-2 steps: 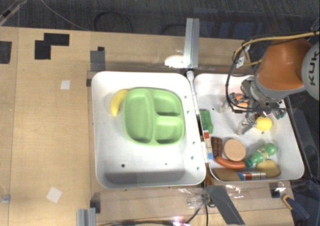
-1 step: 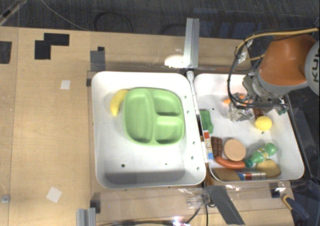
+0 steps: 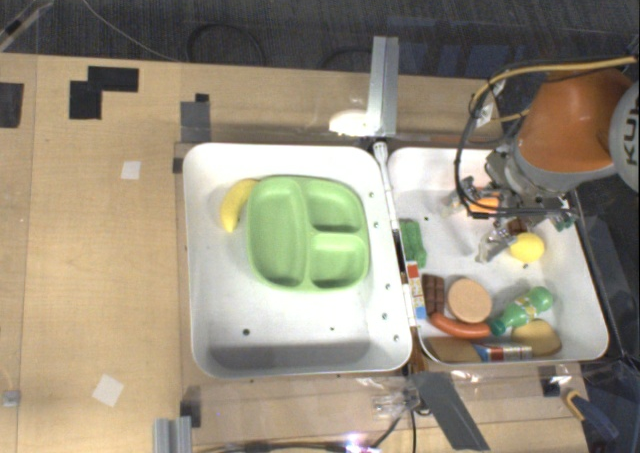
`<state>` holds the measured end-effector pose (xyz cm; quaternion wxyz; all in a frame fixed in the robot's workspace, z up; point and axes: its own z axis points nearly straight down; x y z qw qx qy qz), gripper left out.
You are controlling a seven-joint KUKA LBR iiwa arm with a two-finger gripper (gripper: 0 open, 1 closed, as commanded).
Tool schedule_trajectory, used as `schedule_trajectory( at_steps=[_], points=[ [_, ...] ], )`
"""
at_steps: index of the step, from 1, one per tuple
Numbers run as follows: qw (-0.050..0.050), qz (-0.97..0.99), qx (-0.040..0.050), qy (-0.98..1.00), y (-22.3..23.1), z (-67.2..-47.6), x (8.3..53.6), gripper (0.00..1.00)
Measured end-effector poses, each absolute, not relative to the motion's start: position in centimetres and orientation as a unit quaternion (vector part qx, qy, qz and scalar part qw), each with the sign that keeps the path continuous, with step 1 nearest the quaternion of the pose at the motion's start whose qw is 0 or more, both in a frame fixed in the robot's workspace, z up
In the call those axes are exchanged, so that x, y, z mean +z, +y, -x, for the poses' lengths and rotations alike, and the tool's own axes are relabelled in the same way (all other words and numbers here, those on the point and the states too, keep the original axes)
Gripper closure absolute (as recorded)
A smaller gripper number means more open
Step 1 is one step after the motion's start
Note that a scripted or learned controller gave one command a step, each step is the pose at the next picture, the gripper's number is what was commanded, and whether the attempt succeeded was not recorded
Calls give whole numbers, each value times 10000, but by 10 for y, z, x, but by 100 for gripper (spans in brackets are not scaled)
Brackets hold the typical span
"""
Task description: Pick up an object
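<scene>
Round yellow lemon (image 3: 527, 248), seemingly beside gripper (image 3: 503, 241).

A divided tray (image 3: 305, 231) lay in the left bin (image 3: 215, 341), a banana (image 3: 235, 203) touching its nine-o'clock edge; the right bin (image 3: 590, 326) sat at three o'clock.

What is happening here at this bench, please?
A robot arm reaches into the right bin, and its gripper hangs low beside a small yellow lemon. Other toy foods lie along the near side of that bin. The left bin has a green divided tray with a banana at its edge. Nothing looks lifted yet.
</scene>
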<state>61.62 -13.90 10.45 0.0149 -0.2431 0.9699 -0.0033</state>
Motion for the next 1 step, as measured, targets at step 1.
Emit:
schedule_trajectory(
  at_steps=[1],
  points=[
    [73,2210,-31,9752,-166,-526,91,0]
  ],
)
